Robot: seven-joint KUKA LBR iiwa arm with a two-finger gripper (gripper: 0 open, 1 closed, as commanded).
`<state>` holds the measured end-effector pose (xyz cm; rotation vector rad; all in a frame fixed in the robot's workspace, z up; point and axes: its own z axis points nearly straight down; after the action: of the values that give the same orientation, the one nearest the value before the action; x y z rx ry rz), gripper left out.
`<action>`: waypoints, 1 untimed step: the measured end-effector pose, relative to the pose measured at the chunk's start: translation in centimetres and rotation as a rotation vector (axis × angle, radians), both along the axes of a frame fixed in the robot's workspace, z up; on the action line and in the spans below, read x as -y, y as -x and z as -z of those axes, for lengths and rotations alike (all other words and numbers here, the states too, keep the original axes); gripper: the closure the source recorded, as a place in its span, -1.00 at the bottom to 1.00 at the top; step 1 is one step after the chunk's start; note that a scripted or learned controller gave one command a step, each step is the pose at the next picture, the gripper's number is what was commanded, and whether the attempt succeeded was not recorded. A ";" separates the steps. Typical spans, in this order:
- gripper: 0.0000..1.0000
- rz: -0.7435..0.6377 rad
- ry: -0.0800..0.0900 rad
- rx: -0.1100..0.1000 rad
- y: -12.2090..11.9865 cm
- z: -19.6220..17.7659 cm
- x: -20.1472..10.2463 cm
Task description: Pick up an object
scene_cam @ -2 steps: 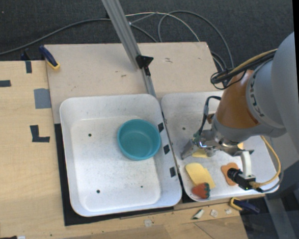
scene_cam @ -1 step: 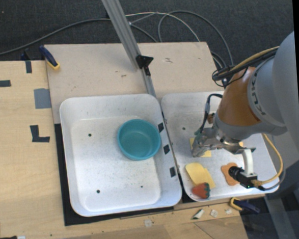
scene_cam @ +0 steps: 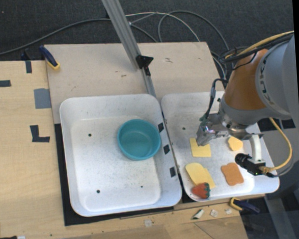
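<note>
The tabletop [scene_cam: 100, 69] carries two shallow white bins side by side. The left bin [scene_cam: 80, 147] contains one teal bowl [scene_cam: 138, 138], upright, toward its right side. The right bin [scene_cam: 182, 109] contains several flat food pieces: a yellow square piece [scene_cam: 201, 149] near the centre, a yellow piece [scene_cam: 198, 172] below it, a red strawberry-like piece [scene_cam: 200, 190] touching that piece's lower end, an orange piece [scene_cam: 232, 174] to the right, and a small yellow piece [scene_cam: 235, 144] partly hidden by the arm. The gripper [scene_cam: 207, 133] sits low in the right bin, directly at the upper edge of the yellow square piece. Whether the jaws are open or closed cannot be determined, and no object is visibly held between them.
</note>
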<state>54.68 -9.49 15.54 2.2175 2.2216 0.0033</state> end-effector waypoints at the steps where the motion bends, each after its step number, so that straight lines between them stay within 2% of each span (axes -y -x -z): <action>1: 1.00 0.000 0.000 0.000 -0.2 -4.4 -0.6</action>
<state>54.91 -8.86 19.93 2.2174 2.2220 0.0033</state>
